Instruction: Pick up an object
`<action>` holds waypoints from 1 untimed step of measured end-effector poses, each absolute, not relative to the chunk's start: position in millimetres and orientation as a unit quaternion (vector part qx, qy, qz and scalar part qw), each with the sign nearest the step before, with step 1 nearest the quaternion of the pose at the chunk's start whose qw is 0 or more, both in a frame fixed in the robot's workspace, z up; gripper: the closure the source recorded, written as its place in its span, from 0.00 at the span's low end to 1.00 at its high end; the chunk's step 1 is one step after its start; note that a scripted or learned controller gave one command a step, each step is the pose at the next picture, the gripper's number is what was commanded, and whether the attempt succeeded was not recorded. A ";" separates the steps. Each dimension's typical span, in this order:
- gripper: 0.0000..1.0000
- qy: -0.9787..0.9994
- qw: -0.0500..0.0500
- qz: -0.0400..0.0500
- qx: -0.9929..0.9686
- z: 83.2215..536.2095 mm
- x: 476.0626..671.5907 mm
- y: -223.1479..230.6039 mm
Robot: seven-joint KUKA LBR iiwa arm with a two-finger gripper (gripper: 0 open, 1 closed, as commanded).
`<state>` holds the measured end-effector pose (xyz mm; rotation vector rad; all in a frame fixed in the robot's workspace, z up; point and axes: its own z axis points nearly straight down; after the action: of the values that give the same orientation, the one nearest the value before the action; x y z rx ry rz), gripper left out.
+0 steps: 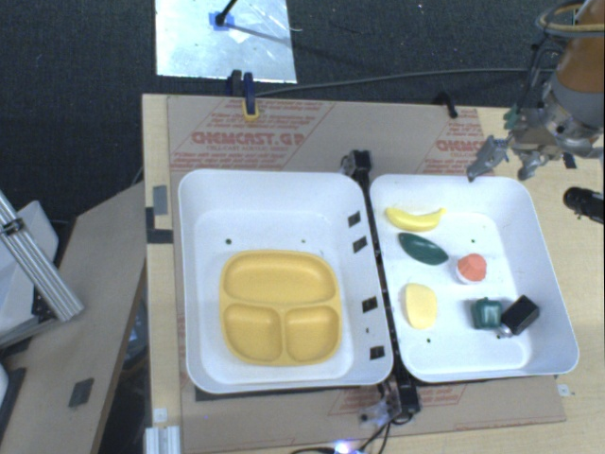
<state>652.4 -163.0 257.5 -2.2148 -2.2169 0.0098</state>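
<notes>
The right bin (546, 253) holds a yellow banana (415, 218), a dark green oval piece (423, 249), a small red-orange fruit (472, 269), a pale yellow oval piece (421, 305) and a teal and black block (502, 314). My gripper (507, 158) hangs above the bench just beyond the right bin's far right corner, with its two fingers spread and nothing between them. It is well apart from every object in the bin.
The left bin (203, 253) holds a yellow divided tray (280, 305). A blue and yellow clamp (246, 93) sits at the cardboard's far edge. A cable (406, 76) runs across the back. A metal rail (38, 263) lies to the left.
</notes>
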 end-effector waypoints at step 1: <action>0.00 -0.708 -0.001 0.000 -0.706 265.6 654.4 -162.5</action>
<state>654.4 -162.5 265.6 -2.2193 -2.2265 -0.0013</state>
